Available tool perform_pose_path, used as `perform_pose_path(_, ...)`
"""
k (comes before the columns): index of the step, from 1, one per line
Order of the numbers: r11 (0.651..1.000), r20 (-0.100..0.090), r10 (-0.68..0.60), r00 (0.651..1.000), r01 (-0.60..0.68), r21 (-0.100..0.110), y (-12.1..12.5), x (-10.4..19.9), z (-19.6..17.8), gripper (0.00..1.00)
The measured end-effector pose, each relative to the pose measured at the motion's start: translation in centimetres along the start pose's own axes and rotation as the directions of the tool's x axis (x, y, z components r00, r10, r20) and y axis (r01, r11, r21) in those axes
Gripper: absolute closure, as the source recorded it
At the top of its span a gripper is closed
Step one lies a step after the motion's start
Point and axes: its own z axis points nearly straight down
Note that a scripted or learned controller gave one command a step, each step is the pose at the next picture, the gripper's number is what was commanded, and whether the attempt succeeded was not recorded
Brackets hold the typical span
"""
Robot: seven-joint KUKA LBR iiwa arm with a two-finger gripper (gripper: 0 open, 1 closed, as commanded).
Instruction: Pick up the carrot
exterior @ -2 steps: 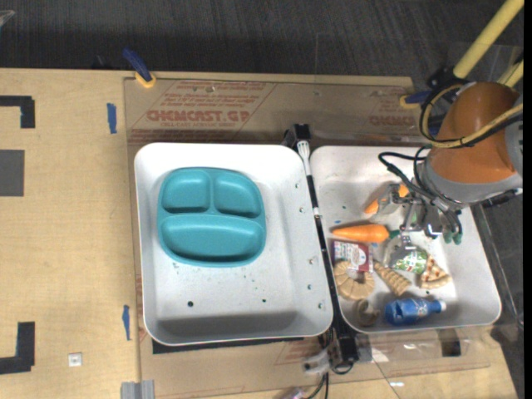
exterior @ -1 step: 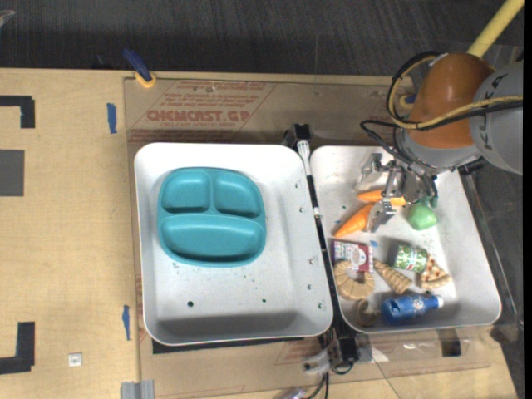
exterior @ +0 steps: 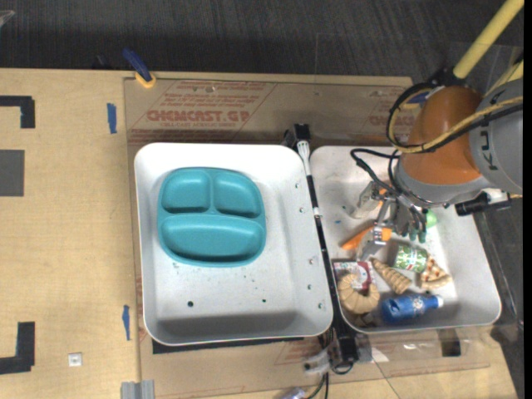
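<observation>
The carrot (exterior: 355,240) is a small orange piece lying in the right bin (exterior: 486,302), near its left-centre, pointing up to the right. My gripper (exterior: 393,225) is low in that bin, just right of the carrot's upper end and close to touching it. The grey wrist with its orange band (exterior: 443,135) hangs above it and hides the bin's upper right part. I see nothing lifted off the bin floor.
Toy items crowd the right bin's front: a blue bottle (exterior: 409,306), a waffle cone (exterior: 391,275), a green-and-white can (exterior: 410,259), a pizza slice (exterior: 437,276) and a round pastry (exterior: 358,296). The left bin (exterior: 150,306) holds a teal divided plate (exterior: 212,215). Cables loop beside the wrist.
</observation>
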Motion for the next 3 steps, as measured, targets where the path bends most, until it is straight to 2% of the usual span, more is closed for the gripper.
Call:
perform_pose_path(1, 1.000, 0.003, 0.029, 1.000, -0.029, 0.001, -1.3, 3.9, -0.1, 0.00)
perform_pose_path(2, 1.000, 0.018, 0.027, 0.999, -0.027, 0.001, -1.2, 3.5, -1.4, 1.00)
perform_pose_path(3, 0.885, 0.001, -0.465, 0.885, 0.465, 0.001, -6.4, 8.9, -0.4, 1.00)
